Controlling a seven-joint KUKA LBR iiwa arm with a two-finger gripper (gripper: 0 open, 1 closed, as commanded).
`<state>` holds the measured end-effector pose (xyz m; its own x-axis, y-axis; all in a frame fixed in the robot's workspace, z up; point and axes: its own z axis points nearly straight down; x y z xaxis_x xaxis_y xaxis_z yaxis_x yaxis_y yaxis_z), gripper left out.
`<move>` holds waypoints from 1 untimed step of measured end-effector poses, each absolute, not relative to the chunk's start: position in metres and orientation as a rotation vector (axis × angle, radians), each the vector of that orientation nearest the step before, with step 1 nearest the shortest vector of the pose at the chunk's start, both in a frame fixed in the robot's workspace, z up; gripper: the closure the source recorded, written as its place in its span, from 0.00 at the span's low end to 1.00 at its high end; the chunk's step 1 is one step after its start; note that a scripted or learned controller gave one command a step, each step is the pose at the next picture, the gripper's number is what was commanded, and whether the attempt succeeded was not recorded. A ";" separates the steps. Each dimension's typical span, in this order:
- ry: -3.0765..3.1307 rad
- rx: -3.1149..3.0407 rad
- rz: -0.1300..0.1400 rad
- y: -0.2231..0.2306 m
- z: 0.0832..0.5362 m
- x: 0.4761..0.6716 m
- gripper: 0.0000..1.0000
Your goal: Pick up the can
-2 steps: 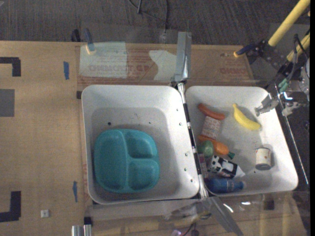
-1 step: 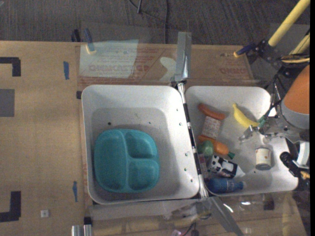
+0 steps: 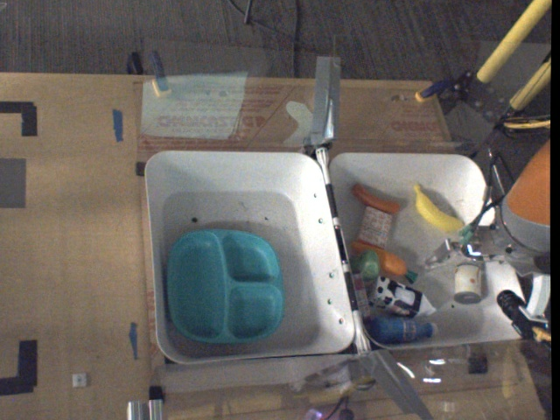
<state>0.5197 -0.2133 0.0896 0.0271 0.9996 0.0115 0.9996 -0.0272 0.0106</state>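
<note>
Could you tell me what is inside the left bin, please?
The left bin holds a teal sectioned plate, lying flat toward its front. Whatever lies under the plate is covered.

The counter point(image 3: 70, 261) is brown board marked with black corner brackets and strips of blue tape. Two shallow white bins rest directly on it, side by side: the right bin point(image 3: 398, 166) beneath the pincer point(image 3: 451, 254), the left bin point(image 3: 227, 166) beyond it.
</note>
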 end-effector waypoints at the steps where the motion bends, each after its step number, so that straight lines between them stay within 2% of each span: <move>1: -2.153 -2.288 -0.023 -0.212 0.090 0.486 0.00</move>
